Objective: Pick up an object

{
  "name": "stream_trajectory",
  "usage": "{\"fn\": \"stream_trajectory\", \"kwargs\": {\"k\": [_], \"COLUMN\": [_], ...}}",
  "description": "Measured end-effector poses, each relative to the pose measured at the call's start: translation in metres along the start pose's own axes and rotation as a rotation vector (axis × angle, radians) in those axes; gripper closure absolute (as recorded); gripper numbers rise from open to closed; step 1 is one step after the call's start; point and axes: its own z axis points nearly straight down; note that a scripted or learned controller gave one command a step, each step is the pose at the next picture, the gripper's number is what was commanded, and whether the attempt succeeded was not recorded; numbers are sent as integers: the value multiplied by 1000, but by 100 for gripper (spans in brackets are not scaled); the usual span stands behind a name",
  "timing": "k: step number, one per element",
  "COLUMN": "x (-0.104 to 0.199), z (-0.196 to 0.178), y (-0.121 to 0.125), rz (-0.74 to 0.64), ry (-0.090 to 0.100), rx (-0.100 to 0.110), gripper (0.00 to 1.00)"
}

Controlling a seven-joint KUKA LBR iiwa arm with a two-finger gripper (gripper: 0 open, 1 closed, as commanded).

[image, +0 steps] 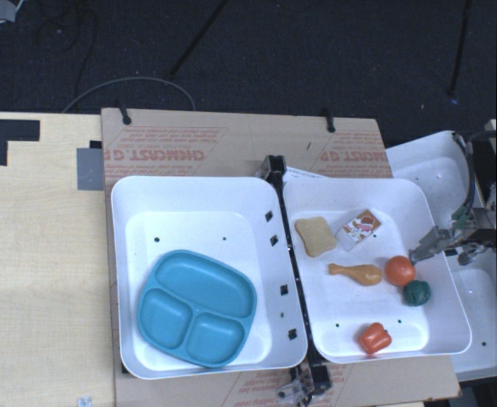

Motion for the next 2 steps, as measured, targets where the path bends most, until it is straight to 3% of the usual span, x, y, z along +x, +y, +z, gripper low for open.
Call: {"fn": "stream_trajectory", "kwargs": {"k": [1, 2], "x": [1, -3], "z": [-6, 37], "y": [2, 6], "rz": [-4, -3], "ry": [-2, -2], "rx": [-11, -9], "gripper": [0, 0]}}
